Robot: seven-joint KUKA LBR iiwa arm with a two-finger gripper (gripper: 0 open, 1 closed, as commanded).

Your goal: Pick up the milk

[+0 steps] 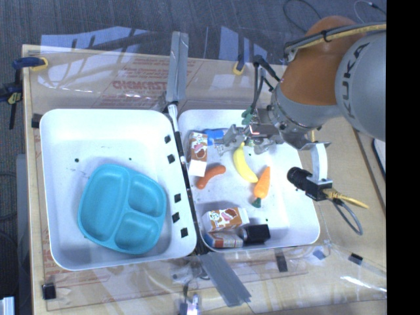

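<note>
A small milk carton [225, 218] with brown and orange print lies on its side near the front of the right bin [303, 225]. A second small brown and white carton [197, 151] stands against that bin's left wall. My gripper [247, 138] hangs over the back of the right bin, just above the top end of a yellow banana [245, 166]. It is open, with nothing between its fingers. It is well behind the lying carton and to the right of the standing one.
An orange carrot [262, 182], a reddish sausage [210, 174] and a blue packet [215, 135] lie around the banana. A black block [256, 233] and a can [225, 242] sit beside the lying carton. The left bin [59, 136] holds a blue divided plate [122, 207].
</note>
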